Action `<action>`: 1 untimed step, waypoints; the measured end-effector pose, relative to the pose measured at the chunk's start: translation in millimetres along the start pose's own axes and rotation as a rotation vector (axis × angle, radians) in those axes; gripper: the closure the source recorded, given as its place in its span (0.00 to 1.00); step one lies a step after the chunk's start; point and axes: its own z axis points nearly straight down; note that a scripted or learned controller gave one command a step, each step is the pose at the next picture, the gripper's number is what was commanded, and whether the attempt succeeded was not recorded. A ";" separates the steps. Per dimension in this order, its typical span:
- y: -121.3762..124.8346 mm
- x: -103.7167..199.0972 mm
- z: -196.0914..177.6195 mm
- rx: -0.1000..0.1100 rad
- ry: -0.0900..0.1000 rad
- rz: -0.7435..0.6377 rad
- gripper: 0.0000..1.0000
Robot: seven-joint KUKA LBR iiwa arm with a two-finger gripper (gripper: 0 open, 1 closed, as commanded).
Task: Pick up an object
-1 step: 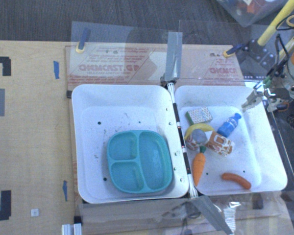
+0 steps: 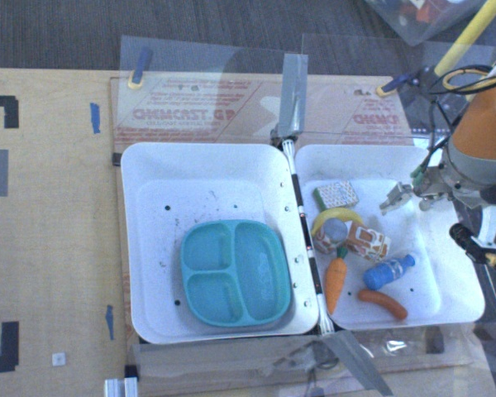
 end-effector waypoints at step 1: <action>-78.0 15.4 14.6 0.007 -0.005 -0.041 0.00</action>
